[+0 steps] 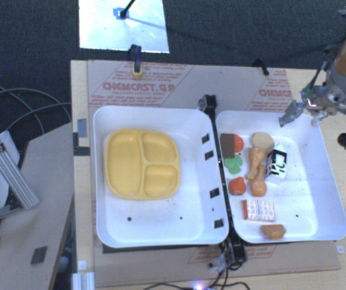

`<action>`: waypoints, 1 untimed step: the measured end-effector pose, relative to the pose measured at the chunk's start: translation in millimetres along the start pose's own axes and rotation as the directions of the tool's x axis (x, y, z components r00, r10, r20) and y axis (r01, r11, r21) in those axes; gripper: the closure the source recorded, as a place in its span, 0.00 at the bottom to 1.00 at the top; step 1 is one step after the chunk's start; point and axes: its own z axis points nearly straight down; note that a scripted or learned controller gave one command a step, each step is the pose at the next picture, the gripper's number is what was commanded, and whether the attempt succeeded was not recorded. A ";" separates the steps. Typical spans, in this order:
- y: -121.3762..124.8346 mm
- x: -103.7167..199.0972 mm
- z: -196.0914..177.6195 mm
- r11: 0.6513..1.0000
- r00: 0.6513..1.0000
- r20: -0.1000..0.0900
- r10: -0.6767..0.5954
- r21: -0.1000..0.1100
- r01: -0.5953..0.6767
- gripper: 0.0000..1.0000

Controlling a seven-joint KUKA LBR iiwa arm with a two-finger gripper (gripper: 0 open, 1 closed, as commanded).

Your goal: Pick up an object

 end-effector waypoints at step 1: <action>-40.4 60.8 106.8 1.000 1.000 -0.004 -0.005 0.008 0.005 0.00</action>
